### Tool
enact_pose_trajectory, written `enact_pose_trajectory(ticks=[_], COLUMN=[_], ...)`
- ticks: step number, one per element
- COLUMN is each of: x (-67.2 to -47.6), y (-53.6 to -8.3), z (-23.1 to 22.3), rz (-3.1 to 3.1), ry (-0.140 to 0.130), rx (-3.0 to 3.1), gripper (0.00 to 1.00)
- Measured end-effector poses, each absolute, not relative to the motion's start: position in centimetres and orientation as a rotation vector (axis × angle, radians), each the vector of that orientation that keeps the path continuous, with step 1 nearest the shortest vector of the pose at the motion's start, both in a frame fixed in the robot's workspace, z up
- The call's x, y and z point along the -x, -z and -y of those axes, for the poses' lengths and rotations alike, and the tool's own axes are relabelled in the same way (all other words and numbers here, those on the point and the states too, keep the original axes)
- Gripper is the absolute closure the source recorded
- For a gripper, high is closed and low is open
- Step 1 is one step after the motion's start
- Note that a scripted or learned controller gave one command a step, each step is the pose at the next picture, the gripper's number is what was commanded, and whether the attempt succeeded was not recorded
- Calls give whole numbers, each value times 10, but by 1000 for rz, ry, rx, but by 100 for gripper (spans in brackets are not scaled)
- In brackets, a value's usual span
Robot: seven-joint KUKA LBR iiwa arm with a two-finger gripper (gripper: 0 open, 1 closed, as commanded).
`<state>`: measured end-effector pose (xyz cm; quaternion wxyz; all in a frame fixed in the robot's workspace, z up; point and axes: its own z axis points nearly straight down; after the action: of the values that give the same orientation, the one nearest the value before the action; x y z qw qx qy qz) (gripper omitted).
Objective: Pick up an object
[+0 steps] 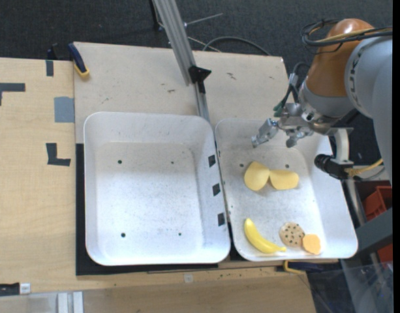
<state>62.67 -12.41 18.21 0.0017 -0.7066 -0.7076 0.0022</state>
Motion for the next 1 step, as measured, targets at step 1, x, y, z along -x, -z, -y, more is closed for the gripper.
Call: enact_pose_trajectory(ticks=[1], x=[-617], y=[-124], z=[118], rz=[2220], ry=[-8], rx=[2215], gripper=[0])
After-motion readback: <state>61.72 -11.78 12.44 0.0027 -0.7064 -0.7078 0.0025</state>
